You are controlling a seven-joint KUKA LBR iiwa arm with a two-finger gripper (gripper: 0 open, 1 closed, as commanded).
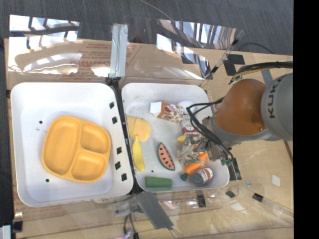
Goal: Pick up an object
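Banana [137,154] lengthwise along bin divider

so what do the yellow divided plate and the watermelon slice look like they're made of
The yellow three-compartment plate in the left white bin looks like moulded plastic: one even colour, rounded ridges, a soft sheen. The red watermelon slice with green rind in the right bin looks like a toy, probably plastic or foam; its flat colours and printed dark seeds suggest that, but the finish is hard to tell.
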